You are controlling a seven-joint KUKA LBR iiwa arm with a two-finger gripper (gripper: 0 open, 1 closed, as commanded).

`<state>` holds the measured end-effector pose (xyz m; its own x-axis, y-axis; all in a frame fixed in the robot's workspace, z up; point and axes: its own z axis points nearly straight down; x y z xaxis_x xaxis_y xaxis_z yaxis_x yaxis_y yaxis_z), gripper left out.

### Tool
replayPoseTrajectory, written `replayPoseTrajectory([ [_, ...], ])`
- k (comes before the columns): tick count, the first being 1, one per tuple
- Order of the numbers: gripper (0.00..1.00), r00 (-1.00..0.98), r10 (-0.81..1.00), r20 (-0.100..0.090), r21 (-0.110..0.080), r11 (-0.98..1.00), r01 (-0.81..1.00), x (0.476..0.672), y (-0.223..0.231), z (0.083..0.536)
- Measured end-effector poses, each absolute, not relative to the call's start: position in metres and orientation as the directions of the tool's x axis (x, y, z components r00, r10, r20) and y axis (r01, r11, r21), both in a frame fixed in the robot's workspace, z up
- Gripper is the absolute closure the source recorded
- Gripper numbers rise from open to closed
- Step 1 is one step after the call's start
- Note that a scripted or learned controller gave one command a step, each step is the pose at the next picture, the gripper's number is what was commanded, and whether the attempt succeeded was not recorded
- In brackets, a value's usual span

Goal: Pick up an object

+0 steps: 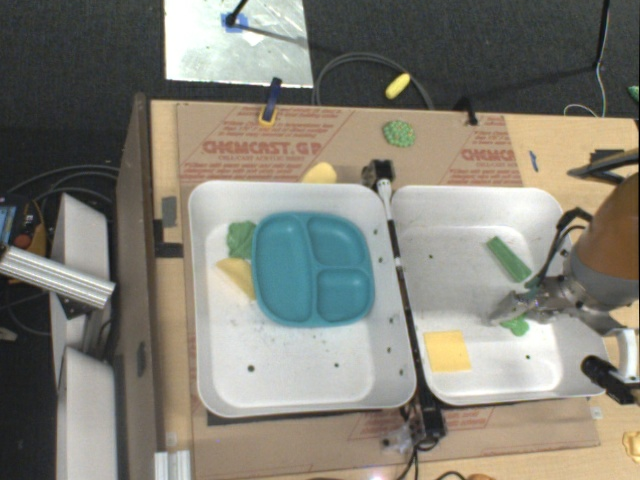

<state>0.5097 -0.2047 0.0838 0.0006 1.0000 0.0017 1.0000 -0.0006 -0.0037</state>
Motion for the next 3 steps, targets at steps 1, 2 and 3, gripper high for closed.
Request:
replayPoseTrajectory([
  [1, 1.0, -0.001, 1.0, -0.001, 0.005, 0.001, 1.0, 0.513, -0.205, 0.095],
  [2, 1.0, -0.011, 1.0, 0.0, 0.007, 0.011, 1.0, 0.544, -0.125, 0.085],
  [3, 1.0, -0.015, 1.0, 0.003, 0.013, 0.015, 1.0, 0.568, -0.028, 0.191],
])
